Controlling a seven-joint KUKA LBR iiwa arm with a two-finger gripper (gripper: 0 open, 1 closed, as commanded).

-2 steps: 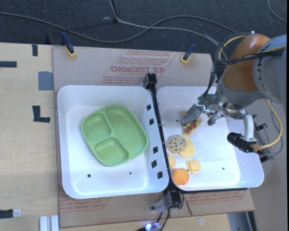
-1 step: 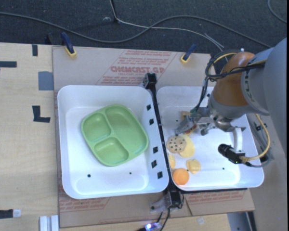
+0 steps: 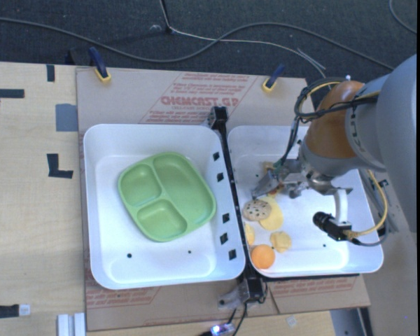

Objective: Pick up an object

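Note:
In the right bin (image 3: 350, 257) lie a speckled cookie (image 3: 255, 209), a pale yellow chip-like piece (image 3: 272, 218), another small yellow piece (image 3: 281, 241) and an orange ball (image 3: 263, 257). My gripper (image 3: 271, 181) hangs low over the bin's left-middle, just above and right of the cookie. Its dark fingers point down-left, and a bit of yellow-brown shows by them near the bin floor. The arm's orange band (image 3: 334, 131) rises behind it.
The left bin (image 3: 101, 257) holds a green three-compartment tray (image 3: 166, 195). A black divider (image 3: 226, 187) runs between the bins. Cables (image 3: 350, 233) loop along the right bin's right side. Two clamps (image 3: 98, 65) grip the cardboard's far edge.

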